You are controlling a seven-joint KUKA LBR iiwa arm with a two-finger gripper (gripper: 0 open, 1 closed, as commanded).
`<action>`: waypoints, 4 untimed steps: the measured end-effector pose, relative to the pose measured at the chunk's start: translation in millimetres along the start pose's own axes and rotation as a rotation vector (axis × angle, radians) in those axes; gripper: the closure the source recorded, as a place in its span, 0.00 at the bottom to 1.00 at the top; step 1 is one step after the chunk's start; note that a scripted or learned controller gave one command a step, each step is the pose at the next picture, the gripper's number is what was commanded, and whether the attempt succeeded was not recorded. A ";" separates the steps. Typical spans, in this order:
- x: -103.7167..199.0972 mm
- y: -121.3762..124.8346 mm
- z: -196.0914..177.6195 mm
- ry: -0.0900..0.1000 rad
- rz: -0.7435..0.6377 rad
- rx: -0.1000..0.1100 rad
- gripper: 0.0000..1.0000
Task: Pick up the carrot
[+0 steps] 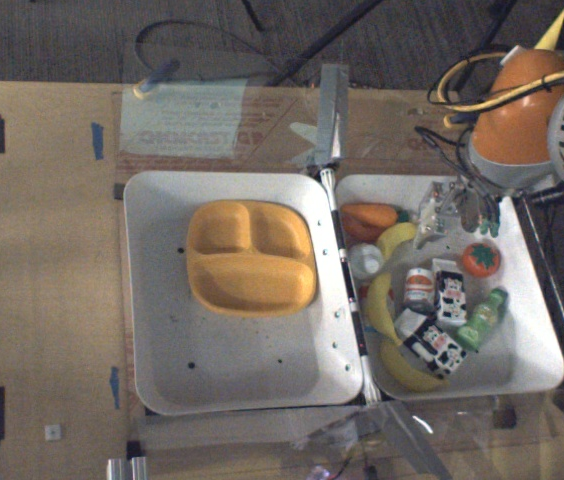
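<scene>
One carrot (370,215), two bananas (394,243) — one end effector (449,211).

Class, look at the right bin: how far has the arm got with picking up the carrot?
Done: nothing yet; the carrot lies in the right bin, at its far left corner beside a banana. In hand: the gripper hangs over that bin, to the right of the carrot, with nothing seen between its fingers. Left: reaching the carrot, gripping and lifting it.

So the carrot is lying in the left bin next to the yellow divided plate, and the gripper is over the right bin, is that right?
Not quite. The carrot lies in the right bin, at its far left corner, as the camera view shows. The yellow divided plate sits in the left bin. The gripper is over the right bin.
</scene>
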State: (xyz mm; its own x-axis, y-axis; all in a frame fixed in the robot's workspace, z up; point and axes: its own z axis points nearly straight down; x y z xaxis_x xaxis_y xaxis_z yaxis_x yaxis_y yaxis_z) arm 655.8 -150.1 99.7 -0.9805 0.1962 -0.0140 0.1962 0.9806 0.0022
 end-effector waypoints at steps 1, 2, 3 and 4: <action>22.3 40.2 -141.2 0.002 -0.343 -0.001 1.00; -2.2 66.1 -166.5 0.003 -0.224 -0.001 1.00; 1.8 57.1 -241.3 0.001 -0.631 -0.002 1.00; 34.1 30.0 -274.1 0.003 -1.075 -0.004 1.00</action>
State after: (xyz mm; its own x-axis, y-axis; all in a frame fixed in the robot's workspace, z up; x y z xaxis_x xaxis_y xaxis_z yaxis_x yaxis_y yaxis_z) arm 624.4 -113.9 373.4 -0.6391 -0.7690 -0.0082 -0.7690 0.6392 -0.0070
